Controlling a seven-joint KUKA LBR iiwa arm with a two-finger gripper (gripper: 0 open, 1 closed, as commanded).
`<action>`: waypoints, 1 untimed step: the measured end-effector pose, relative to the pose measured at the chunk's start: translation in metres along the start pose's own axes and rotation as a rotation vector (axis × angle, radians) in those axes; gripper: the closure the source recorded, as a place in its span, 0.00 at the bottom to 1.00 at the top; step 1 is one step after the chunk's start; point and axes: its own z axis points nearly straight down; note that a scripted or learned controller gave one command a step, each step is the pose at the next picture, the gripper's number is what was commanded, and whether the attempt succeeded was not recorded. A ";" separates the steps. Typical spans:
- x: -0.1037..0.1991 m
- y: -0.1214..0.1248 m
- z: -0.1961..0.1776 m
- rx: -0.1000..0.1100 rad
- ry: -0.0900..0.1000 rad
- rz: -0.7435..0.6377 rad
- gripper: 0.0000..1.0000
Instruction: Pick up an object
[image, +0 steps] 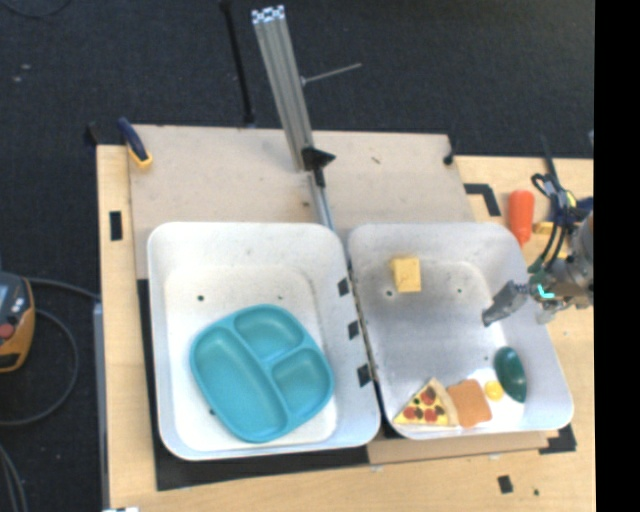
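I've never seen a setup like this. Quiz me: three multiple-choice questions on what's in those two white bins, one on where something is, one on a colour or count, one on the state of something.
1. Where does the yellow block lie?
A. In the left bin, on the tray
B. In the right bin, near its far edge
C. On the bare bench

2. What colour is the divided tray?
A. Red
B. Teal blue
C. Black

3. How does the divided tray sit?
A. Flat in the left bin, hollows up
B. Standing on edge
C. Stacked on the pizza slice

Answers:
1. B: the yellow block rests in the right bin.
2. B: the divided tray is teal blue.
3. A: it lies flat in the left bin, far from the pizza slice.
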 end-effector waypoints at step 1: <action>0.000 0.000 0.000 0.000 0.000 0.000 0.00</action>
